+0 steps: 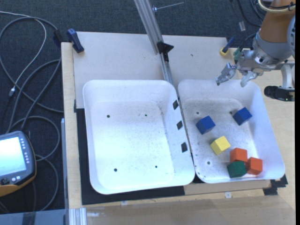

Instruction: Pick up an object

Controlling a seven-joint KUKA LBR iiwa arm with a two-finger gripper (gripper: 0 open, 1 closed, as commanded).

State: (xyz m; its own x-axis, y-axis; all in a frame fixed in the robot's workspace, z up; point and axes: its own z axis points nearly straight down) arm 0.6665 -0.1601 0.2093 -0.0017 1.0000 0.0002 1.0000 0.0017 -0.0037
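Currently the gripper [235, 77] is seen raised above the far rim of the right bin [267, 121], with the fingers spread apart and nothing between them. No object is held, so the pick is judged not yet begun in any effective sense; approach, descent, closure and lift all remain to be done. Six cubes are noted on the floor of the right bin: a blue cube [205, 124] near the middle, a second blue cube [242, 116] nearer the far right side, a yellow cube [220, 145] just below the first, and a tight cluster at the near right corner made up of an orange cube [238, 154], a green cube [236, 168] and a red-orange cube [254, 165], which appear to be touching one another. The left bin [93, 125] is recorded beside it on the worktop [117, 55]. The second blue cube is judged the nearest candidate to the gripper and stands apart from its neighbours, so a clean grasp seems more likely there than in the crowded corner, where the fingers could be blocked by adjacent cubes or the bin wall.
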